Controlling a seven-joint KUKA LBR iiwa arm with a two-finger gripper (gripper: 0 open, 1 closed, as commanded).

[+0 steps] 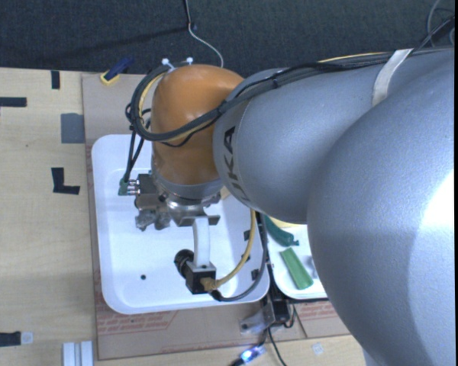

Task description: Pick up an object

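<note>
The grey arm with its orange band (187,120) reaches over the left white bin (114,235). Its gripper (148,218) hangs low over the middle of that bin, pointing down at the white floor. I see nothing held under it. In the right bin (290,287), a green bar (295,266) and a teal piece (278,232) lie in the narrow strip beside the arm. The arm's bulk hides the remainder of the right bin.
A tiny dark speck (143,276) lies on the left bin's floor near the front. The bins sit on a brown board (137,322) on a pale wooden bench with black marks (61,181). Cables run by the bins' front edge (267,319).
</note>
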